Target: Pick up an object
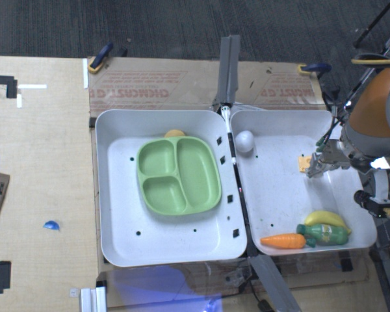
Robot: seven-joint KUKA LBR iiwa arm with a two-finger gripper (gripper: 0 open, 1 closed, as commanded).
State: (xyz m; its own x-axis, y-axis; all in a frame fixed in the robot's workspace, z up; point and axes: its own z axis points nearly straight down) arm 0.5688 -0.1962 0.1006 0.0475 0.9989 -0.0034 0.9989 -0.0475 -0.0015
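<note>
Carrot [283, 241] lengthwise left-right, tip leftward

Wooden bench [39, 174] — two white bins [117, 239], cardboard sheet [156, 83]

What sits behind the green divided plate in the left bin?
A small yellow-orange rounded object pokes out past the far edge of the green three-compartment plastic plate in the left white bin. Most of it is hidden by the plate, so it cannot be identified.
</note>
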